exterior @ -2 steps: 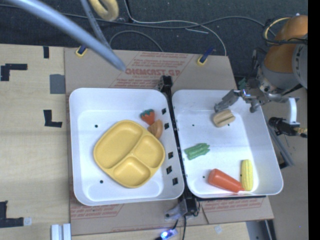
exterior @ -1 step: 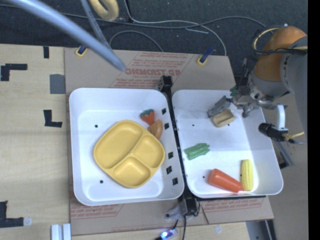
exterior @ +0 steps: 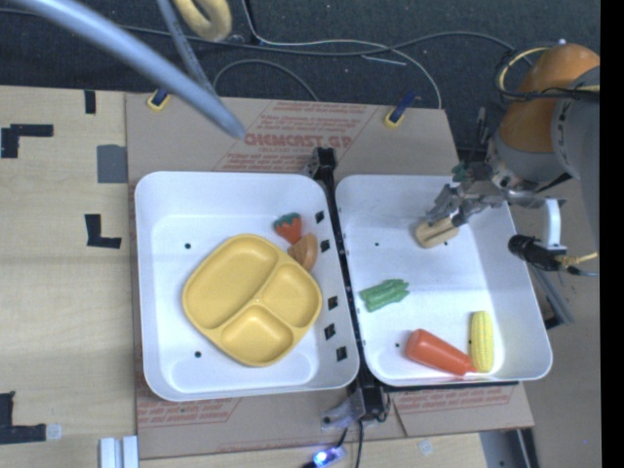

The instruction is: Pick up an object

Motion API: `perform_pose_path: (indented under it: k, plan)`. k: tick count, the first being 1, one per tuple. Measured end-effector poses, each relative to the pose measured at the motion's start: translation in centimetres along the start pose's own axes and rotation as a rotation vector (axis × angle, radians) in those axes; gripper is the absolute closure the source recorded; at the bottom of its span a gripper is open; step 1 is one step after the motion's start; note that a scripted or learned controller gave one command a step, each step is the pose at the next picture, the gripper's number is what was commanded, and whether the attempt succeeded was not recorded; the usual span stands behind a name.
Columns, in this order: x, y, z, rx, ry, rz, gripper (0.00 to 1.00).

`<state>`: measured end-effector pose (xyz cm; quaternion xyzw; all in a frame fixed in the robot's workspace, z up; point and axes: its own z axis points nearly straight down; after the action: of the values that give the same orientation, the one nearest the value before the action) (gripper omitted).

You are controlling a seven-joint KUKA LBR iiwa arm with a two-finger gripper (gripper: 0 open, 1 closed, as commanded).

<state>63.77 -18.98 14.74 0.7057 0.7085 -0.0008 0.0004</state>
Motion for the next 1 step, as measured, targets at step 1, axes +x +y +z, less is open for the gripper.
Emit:
perform_pose_path:
  k: [1]
  plan:
    - [0.62,-0.7,-5.49,-0.005,0.001,0.002,1.0]
